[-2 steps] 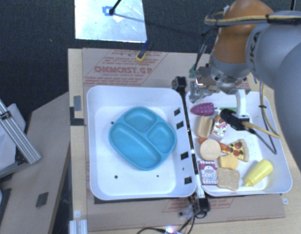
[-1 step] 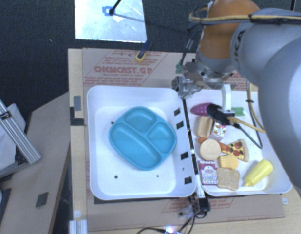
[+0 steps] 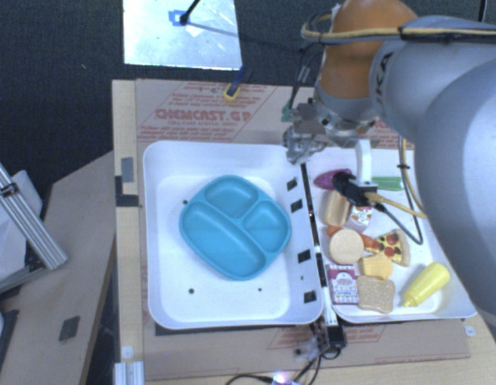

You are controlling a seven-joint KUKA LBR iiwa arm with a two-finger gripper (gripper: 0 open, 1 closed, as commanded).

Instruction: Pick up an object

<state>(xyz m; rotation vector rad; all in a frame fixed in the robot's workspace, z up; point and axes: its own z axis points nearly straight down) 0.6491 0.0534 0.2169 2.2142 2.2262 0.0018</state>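
You are looking down at a slant on a bench (image 3: 128,311) that bears two shallow white bins side by side, and the divider (image 3: 312,239) where their walls meet is your landmark.

Nearest you, just right of the divider's near end, toy foods crowd the right bin (image 3: 461,299): a small pink packet (image 3: 344,283) beside the divider, a slice of toast (image 3: 376,294) next to it, and a yellow squeeze bottle (image 3: 425,284) lying on its side further right. Just beyond them sit a yellow cheese cube (image 3: 376,266), a round biscuit (image 3: 347,246) and a pizza slice (image 3: 390,245). They lie loose and jumbled, which suggests they serve as a pool of candidates for picking.

Left of the divider, the left bin (image 3: 164,239) carries a blue compartment plate (image 3: 234,225) lying flat at its middle, likely a place for things to be set down.

Further back on the right side, a tan cylinder (image 3: 337,208), a purple piece (image 3: 332,177) and a green piece (image 3: 386,184) lie near the arm's cabling.

At the divider's far end, the pincer (image 3: 300,152) hangs above the bin walls under the arm's orange band. You cannot tell whether it is spread or closed, and nothing is visibly between its tips. No object looks lifted yet.
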